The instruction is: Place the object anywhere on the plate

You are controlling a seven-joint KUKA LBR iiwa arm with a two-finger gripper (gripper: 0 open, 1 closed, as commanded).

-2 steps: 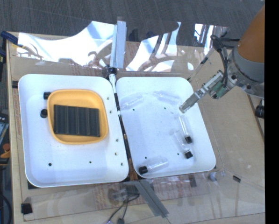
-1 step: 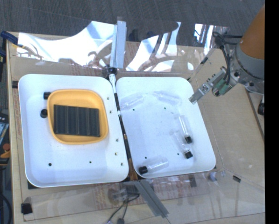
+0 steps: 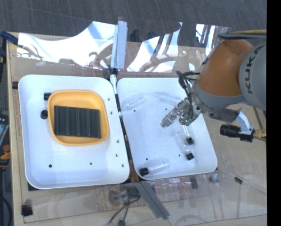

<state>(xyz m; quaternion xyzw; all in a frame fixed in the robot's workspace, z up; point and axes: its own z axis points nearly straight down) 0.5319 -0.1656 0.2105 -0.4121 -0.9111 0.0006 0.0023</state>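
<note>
- Clear plastic is what the objects in the right bin (image 3: 204, 161) appear to be made of: several small tubes with dark caps, faint against the white floor.
- One tube (image 3: 155, 166) lies near the bin's front edge, a dark cap at its left end; another tube (image 3: 186, 136) lies just below the gripper (image 3: 174, 118), with a second dark cap (image 3: 189, 156) nearer the front.
- Fainter clear pieces are seen toward the bin's back; their outlines are hard to make out.
- The plate (image 3: 78, 117), yellow with a dark ribbed insert, sits in the left bin (image 3: 29, 164), well apart from the tubes.
- The gripper is lowered over the middle of the right bin; whether its fingers are apart or together cannot be told, and nothing can be seen held in it.
- The tubes are judged light, stiff and slippery, and likely to roll; a hold across the middle of the barrel would probably be safest.
- Which tube is the intended object cannot be settled from this view.
- The bin floor under the wrist is hidden by the arm (image 3: 227, 74).
</note>
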